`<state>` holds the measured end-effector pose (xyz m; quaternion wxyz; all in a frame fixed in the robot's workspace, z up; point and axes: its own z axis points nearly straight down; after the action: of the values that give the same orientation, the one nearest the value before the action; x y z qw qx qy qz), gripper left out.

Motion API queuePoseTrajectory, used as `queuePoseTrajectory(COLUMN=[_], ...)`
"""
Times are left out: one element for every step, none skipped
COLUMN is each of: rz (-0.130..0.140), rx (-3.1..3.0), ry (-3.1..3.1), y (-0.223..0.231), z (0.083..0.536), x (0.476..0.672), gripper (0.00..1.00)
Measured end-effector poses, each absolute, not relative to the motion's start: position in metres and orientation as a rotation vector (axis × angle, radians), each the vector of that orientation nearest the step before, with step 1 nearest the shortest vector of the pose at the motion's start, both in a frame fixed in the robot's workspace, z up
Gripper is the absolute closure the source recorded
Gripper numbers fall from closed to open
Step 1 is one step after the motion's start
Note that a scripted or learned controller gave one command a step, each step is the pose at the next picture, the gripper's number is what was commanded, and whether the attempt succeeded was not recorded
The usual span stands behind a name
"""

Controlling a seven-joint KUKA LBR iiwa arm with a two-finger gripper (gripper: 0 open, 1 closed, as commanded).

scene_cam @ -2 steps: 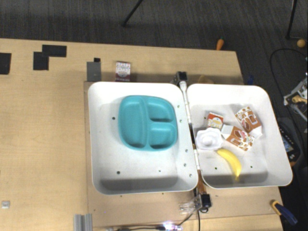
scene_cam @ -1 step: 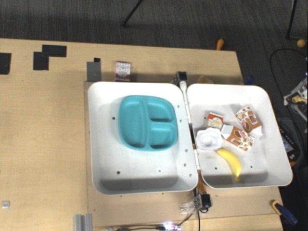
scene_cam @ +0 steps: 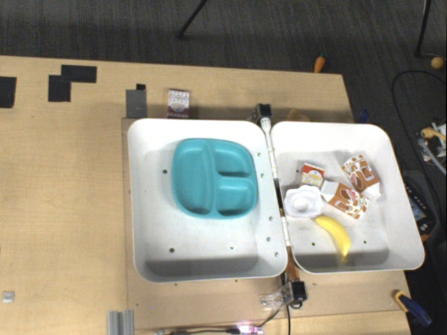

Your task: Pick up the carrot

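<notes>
The right white bin holds a yellow banana near its front. A white round cup lies by the divider. A small packet with an orange-red top and two brown-and-white snack packets lie around the middle. A small orange thing sits at the bench's far edge; I cannot tell what it is.
The left white bin carries a teal divided tray. A small printed box and a grey block stand behind the left bin. Black patches mark the wooden bench at far left. Cables lie at the right.
</notes>
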<state>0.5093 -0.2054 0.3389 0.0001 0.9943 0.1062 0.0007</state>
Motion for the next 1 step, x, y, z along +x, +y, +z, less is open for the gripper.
queuePoseTrajectory(rz=[0.002], rx=[3.123], ry=[0.334], y=[-0.2055], z=[0.3387], x=[0.5093], gripper=[0.00])
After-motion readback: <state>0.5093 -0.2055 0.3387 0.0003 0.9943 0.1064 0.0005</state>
